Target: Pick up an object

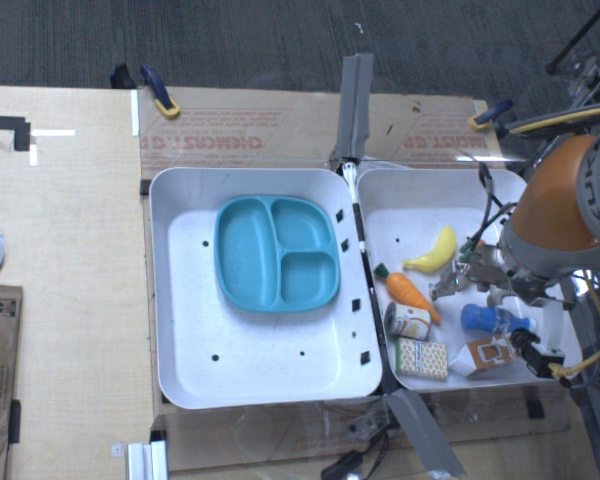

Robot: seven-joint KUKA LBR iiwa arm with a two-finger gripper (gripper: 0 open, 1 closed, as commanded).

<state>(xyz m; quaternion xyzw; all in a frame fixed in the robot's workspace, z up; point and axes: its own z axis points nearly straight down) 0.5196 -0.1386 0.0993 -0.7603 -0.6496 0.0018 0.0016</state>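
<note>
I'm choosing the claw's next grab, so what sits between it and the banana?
Nothing visible. The claw hangs in the right bin, just right of the banana, with bare white floor between them. The carrot lies lower left, off that line.

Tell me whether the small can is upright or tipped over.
Tipped over: the can lies on its side in the right bin, between the carrot and box.

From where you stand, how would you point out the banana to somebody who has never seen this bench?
Find the right-hand white bin, the one crowded with small items beside the grey arm. Look in its upper middle: the banana lies just above the orange carrot. It is the one bright yellow, curved piece among them.
</note>
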